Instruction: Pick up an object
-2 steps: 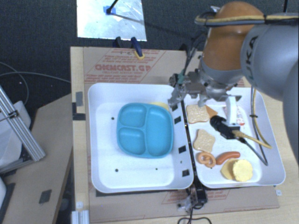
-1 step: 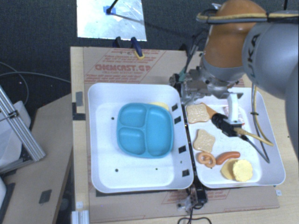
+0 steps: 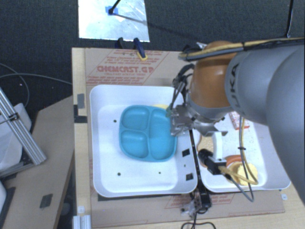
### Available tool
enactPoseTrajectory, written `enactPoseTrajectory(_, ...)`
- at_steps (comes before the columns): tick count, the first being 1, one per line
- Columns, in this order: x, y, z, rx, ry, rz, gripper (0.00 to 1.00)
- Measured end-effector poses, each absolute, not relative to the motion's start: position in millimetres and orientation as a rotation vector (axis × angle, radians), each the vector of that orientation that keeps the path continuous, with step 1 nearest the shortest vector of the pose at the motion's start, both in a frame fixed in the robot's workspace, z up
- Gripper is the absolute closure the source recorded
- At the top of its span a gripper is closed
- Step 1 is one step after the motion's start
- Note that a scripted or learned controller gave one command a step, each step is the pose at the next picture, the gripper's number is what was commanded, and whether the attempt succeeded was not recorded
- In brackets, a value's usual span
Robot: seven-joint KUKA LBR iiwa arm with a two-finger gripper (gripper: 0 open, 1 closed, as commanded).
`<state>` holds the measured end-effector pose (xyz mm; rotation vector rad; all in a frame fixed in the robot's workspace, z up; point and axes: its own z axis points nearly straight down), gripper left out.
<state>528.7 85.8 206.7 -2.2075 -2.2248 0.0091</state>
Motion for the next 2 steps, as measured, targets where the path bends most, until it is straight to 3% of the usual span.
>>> enactPoseTrajectory(1,528.2,58.4,263.9,-2.225,-2.224,-0.008,1.00)
enactPoseTrajectory(2,527.4,28.4,412.4,-2.228,-2.233,-0.022,1.00)
